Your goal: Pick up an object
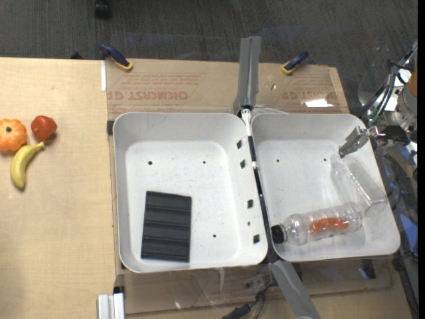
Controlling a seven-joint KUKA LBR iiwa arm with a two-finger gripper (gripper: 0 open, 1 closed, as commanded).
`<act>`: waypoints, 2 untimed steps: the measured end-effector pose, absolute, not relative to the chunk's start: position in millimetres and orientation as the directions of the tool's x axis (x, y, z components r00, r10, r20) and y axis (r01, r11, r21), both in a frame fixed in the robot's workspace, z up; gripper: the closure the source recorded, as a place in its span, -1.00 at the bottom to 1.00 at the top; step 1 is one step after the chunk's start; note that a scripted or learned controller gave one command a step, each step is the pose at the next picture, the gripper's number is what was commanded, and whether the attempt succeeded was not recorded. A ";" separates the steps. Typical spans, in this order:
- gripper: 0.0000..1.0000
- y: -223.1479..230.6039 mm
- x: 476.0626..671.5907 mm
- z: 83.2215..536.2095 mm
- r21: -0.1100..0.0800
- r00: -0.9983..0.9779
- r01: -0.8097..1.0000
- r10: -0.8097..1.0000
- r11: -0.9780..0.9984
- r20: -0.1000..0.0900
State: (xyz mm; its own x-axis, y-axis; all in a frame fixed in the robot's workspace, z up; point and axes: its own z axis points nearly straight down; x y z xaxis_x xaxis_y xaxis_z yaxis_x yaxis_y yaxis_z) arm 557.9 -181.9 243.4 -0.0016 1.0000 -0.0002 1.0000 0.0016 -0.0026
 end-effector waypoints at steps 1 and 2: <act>-1.00 -184.3 491.1 134.5 0.013 -0.066 0.998 0.998 0.066 -0.005; -1.00 -216.9 486.1 98.6 0.019 -0.158 0.987 0.987 0.158 -0.002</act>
